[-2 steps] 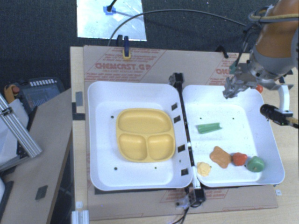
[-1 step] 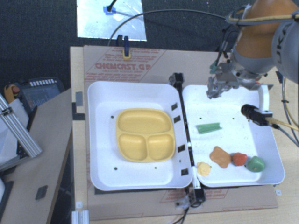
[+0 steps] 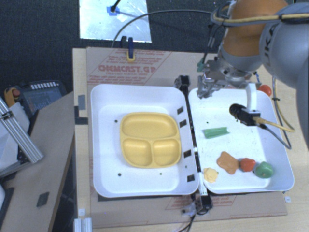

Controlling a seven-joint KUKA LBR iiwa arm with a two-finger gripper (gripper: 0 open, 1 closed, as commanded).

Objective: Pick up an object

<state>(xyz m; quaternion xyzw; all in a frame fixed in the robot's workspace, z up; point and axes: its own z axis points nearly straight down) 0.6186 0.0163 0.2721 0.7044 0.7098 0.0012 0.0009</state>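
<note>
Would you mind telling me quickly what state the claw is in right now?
Claw: above the top-left corner of the right bin, with nothing visibly held; open or shut cannot be told.

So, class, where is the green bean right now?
In the camera view, the green bean lies in the right bin, near its left wall, above the orange piece.

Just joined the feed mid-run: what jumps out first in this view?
The yellow divided tray sits in the middle of the left bin. The grey and orange arm looms over the right bin's far edge, its gripper near the far left corner. Small toy foods lie in that bin: a green bean pod mid-bin, an orange piece, a red piece and a green piece along the near edge.
</note>
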